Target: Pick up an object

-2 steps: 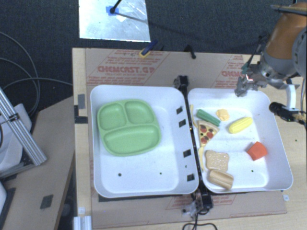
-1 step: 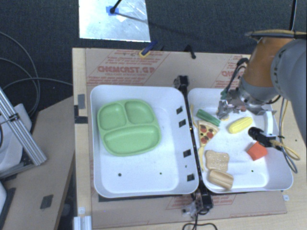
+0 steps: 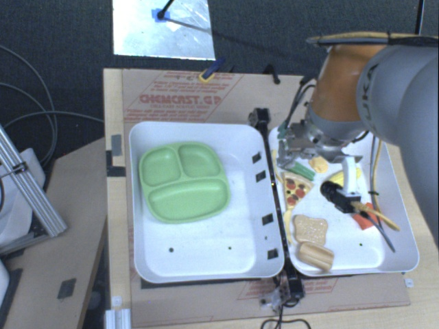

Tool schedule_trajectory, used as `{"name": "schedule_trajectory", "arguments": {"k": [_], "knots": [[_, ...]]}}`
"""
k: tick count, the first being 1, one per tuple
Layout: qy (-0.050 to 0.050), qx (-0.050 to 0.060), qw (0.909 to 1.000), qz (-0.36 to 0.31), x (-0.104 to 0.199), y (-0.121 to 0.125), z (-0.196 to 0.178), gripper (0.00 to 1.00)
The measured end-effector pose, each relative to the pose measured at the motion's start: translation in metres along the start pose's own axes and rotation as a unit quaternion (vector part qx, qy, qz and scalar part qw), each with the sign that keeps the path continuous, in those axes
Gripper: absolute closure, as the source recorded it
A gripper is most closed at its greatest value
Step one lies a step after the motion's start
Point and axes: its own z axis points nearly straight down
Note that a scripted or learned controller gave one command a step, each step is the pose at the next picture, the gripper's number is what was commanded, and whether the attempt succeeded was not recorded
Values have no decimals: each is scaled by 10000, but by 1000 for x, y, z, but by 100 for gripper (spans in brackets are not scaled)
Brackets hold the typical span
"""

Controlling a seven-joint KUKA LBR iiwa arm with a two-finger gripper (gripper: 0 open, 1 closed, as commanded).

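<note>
**Over the right bin, pincer low among toy food**

At the upper left corner of the right bin (image 3: pixel 405 252), the pincer (image 3: pixel 293 157) hangs low, close to the wall that divides the two bins. The grey arm (image 3: pixel 394 81) with its orange band comes in from the upper right of the frame. From this slant I cannot tell whether the pincer is spread or pressed together, and nothing can be seen held in it.

The things to pick lie in that same right bin. A green strip (image 3: pixel 302 171) lies just below the pincer, with a small yellow piece (image 3: pixel 319 164) just to its right. Lower down, along the bin's left side, come a pizza slice (image 3: pixel 295 189), then a slice of toast (image 3: pixel 311 229), then a bread roll (image 3: pixel 315 256) at the lower left, touching the toast. Toward the middle right of the bin lies an orange-red piece (image 3: pixel 365 221) with a thin stick across it.

The left bin (image 3: pixel 206 256) holds a green divided plate (image 3: pixel 184 181), lying flat in its upper left part. Both bins rest on a cardboard sheet (image 3: pixel 178 98) with red lettering, which lies on the bench (image 3: pixel 82 184).
</note>
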Motion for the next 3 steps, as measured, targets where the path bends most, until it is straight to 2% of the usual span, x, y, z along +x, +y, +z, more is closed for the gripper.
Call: {"name": "schedule_trajectory", "arguments": {"k": [1, 3], "knots": [[0, 38, 10000, 13, 74, -73, 4, 100], [-5, -13, 10000, 42, 69, -68, -18, 100]]}}
